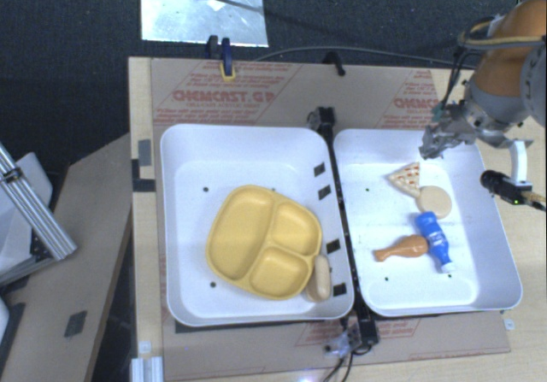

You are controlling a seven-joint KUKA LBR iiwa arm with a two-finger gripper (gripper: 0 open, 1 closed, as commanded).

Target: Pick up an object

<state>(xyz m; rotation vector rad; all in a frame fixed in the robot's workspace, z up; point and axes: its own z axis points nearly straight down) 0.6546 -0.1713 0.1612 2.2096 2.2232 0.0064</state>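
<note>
Nothing looks picked up yet: the jaws (433, 143) hang over the right bin's (487, 286) far corner, their state I cannot tell, just above the pizza slice (406, 176) lying on the bin floor.

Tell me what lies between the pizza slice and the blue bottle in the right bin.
In the camera view, a round tan disc lies between the pizza slice and the blue bottle.

The grey arm (504, 73), orange-banded above the wrist, reaches in from the right, its gripper (433, 143) angled downward and left.
</note>
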